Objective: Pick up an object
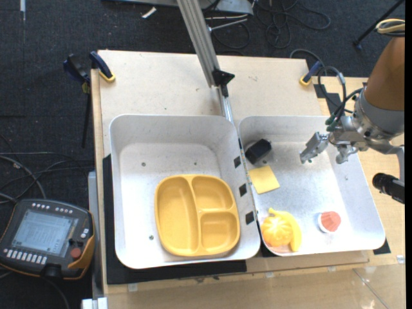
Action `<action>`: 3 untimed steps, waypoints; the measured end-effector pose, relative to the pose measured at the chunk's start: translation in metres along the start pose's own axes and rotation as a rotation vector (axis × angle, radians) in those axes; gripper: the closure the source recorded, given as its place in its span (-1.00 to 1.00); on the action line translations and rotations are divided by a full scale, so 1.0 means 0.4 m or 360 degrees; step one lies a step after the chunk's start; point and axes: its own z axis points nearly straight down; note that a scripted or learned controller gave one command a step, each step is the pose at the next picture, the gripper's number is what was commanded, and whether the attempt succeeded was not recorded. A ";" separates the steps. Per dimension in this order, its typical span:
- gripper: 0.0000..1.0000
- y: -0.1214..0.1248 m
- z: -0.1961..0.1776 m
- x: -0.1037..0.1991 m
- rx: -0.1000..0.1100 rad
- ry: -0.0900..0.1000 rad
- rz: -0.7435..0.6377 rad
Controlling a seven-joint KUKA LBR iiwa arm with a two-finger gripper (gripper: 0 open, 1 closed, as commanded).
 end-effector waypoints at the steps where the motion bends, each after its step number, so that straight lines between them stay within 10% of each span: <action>1: -1.00 0.000 0.000 0.000 0.0000 0.0000 0.0001; 3: -1.00 -0.019 0.319 0.004 0.0011 0.0002 0.0004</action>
